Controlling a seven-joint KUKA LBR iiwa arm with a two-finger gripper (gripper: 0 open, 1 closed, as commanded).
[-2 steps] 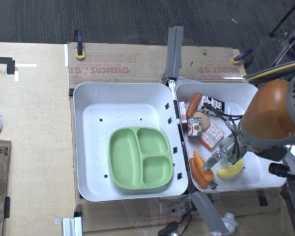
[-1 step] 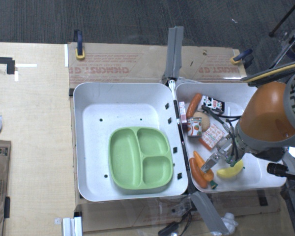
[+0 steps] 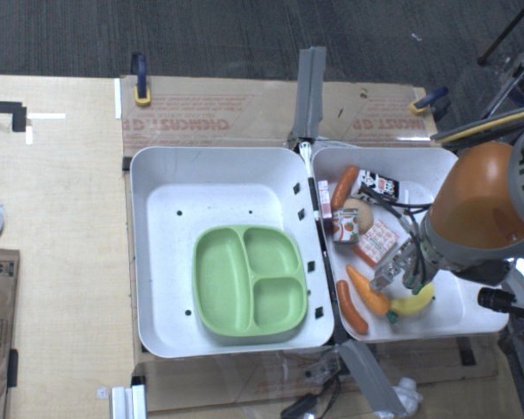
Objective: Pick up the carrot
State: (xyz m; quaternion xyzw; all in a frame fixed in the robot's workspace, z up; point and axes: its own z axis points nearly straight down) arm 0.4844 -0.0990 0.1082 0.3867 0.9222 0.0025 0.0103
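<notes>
The carrot (image 3: 367, 290) is an orange tapered piece lying at a slant in the lower left of the right bin (image 3: 472, 321). My gripper (image 3: 401, 275) hangs just to the right of it, over the gap between the carrot and a yellow banana (image 3: 413, 302). The grey arm with its orange band (image 3: 482, 201) covers the right half of that bin. Nothing is visibly held.
A red sausage (image 3: 351, 308) lies beside the carrot by the bin's left wall. Further back are a red-and-white packet (image 3: 377, 242), a small can (image 3: 347, 223), another sausage (image 3: 345, 184) and a black-and-white box (image 3: 381, 186). The left bin (image 3: 157, 234) holds a green divided plate (image 3: 249, 279).
</notes>
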